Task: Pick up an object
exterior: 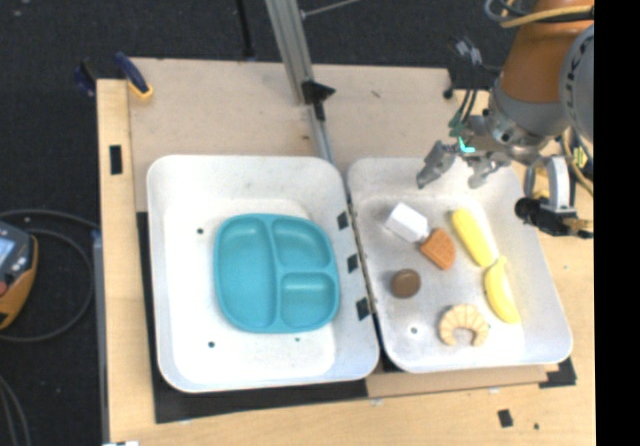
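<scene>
The right bin (545, 329) holds a white block (407, 222), an orange wedge (438, 250), a brown ball (405, 283), a croissant (465, 324) and two yellow banana-like pieces (473, 236) (500, 292). My gripper (459, 168) hangs over the bin's far edge, above and behind the objects, with its two fingers spread open and nothing between them. The nearest items, the white block and the upper yellow piece, lie a little in front of it.
The left bin (180, 184) carries a turquoise divided plate (275, 271). An aluminium post (285, 14) rises behind the bins with a black rod running down toward their join. A blue-and-yellow clamp (132, 74) sits at the bench's far left corner.
</scene>
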You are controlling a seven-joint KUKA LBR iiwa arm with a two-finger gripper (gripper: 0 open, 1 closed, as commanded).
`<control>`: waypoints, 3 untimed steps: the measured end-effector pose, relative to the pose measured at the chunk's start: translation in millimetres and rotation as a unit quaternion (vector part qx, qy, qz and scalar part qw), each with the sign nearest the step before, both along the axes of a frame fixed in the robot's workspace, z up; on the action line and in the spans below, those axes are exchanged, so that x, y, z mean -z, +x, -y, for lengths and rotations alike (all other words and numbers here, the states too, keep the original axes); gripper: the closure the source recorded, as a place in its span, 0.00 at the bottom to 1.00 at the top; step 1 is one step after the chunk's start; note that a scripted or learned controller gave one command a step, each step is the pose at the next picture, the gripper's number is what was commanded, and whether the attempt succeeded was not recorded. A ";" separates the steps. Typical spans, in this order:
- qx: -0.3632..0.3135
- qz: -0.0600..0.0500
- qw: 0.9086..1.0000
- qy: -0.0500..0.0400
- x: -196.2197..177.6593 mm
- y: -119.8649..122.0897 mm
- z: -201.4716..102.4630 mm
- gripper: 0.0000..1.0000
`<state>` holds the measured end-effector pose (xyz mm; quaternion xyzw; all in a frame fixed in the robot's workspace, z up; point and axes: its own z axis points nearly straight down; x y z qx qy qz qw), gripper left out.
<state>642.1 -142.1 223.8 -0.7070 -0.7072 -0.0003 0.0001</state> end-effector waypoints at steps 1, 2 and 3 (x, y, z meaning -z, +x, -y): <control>0.000 0.001 1.000 0.000 -0.7 0.4 0.0 0.00; 0.000 -0.001 1.000 -0.001 55.6 6.4 8.5 0.00; 0.001 0.006 1.000 0.002 108.0 6.6 7.1 0.00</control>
